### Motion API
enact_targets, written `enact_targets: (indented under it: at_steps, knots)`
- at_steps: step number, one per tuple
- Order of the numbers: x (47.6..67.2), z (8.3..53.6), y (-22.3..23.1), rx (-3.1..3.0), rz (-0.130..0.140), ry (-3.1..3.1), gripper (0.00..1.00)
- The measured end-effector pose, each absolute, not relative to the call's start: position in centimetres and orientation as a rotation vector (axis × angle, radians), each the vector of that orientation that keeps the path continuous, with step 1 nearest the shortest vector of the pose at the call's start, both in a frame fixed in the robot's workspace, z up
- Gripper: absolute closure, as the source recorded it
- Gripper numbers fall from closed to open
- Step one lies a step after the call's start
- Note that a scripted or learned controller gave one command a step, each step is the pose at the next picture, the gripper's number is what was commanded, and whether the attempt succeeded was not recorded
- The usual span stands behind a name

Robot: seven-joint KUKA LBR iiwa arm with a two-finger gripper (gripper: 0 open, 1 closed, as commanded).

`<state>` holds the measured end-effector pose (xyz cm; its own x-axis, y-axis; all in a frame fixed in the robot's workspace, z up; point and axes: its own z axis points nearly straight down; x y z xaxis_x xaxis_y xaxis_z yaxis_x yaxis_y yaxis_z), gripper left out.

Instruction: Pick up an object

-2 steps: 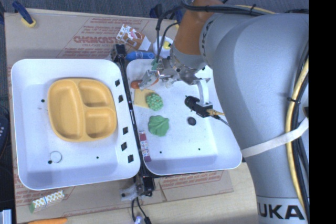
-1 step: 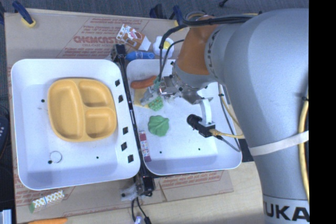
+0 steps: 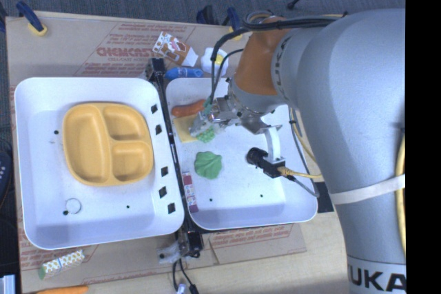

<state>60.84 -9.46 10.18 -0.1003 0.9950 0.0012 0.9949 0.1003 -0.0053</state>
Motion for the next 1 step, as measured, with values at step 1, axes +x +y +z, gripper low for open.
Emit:
enact_targets:
  at_steps: [1]
  knots:
    - [57.60, 23.75, -8.76, -2.269, 0.000, -2.173, 1.00]
